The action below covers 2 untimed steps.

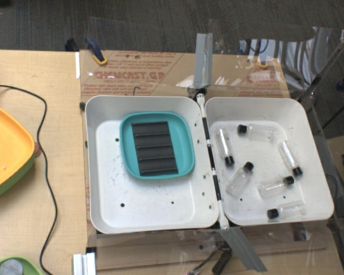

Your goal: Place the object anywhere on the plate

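Note:
A teal square plate lies in the left white bin, toward its back. A dark ribbed rectangular block rests flat on the middle of the plate. In the right bin lie several clear plastic vials with black caps: one near the back, one by the divider, one at the right, others toward the front.
Cardboard sheet lies behind the bins with a blue and yellow tool. Yellow and green dishes sit on the wooden bench at left, with a black cable running past them. A grey post stands behind the divider.

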### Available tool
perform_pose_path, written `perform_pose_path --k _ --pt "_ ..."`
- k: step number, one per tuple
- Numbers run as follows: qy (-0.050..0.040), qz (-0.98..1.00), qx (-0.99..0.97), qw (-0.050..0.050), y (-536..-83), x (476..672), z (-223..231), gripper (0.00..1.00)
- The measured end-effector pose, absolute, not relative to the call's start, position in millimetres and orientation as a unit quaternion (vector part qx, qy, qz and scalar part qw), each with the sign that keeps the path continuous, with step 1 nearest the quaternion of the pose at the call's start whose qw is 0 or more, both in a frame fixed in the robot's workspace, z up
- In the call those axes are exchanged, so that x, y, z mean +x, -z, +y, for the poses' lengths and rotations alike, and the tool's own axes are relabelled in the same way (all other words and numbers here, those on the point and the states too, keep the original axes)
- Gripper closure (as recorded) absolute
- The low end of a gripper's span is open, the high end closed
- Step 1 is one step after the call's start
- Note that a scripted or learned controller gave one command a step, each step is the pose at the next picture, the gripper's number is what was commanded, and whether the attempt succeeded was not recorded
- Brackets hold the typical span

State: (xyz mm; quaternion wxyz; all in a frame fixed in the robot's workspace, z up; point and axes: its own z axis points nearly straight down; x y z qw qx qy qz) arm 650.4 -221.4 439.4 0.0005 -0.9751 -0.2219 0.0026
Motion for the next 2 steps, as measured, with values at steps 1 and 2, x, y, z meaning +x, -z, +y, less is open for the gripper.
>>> perform_pose_path --k 1,2 --pt "-0.0038 -0.156 -0.988 0.001 -438.0 644.4 -222.4 0.0" --pt "-0.0035 -0.102 -0.995 0.001 -438.0 643.4 -222.9 0.0"
